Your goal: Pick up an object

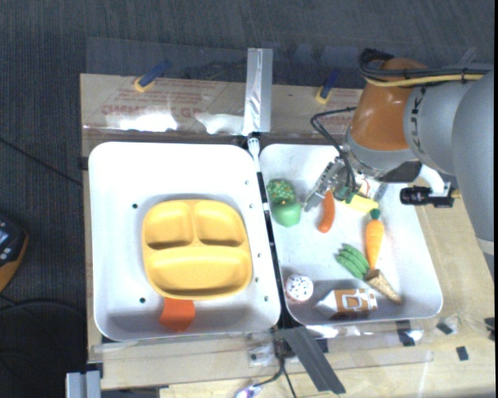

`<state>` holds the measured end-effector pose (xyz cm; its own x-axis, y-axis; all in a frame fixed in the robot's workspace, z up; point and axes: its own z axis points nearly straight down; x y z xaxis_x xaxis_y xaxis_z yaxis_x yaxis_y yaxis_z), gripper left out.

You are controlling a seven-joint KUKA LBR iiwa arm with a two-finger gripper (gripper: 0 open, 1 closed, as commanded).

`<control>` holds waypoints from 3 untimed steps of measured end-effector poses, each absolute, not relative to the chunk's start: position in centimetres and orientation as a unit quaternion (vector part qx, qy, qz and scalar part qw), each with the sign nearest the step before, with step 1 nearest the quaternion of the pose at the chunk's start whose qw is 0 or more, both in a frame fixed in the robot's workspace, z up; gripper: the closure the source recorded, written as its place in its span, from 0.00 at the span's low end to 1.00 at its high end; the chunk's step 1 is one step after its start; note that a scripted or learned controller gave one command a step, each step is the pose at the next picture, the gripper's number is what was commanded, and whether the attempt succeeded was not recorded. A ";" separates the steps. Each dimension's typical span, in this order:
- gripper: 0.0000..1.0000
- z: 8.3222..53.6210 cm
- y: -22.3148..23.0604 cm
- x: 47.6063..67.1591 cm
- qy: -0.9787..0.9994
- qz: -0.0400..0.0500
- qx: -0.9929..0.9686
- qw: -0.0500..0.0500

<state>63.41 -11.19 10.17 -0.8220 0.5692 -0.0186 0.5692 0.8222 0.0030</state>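
1. Dark carpet was seen around a wooden bench (174, 98) carrying two white bins.
2. Left bin (116, 222) held a yellow divided tray (197, 247) and an orange block (178, 313).
3. Right bin (415, 255) held a green toy (282, 199), small red-orange carrot (326, 211), larger carrot (373, 237), green pods (352, 260), white round item (299, 287) and brown carton (353, 301).
4. Gripper (330, 185) was seen low at upper centre-right, just above the small carrot; grip state could not be told.
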 end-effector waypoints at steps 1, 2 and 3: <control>1.00 18.4 -3.2 62.5 0.940 0.000 0.341 0.001; 0.00 18.4 -3.2 62.4 0.940 -0.001 0.342 0.001; 0.00 18.3 -4.8 57.0 0.916 0.000 0.402 0.000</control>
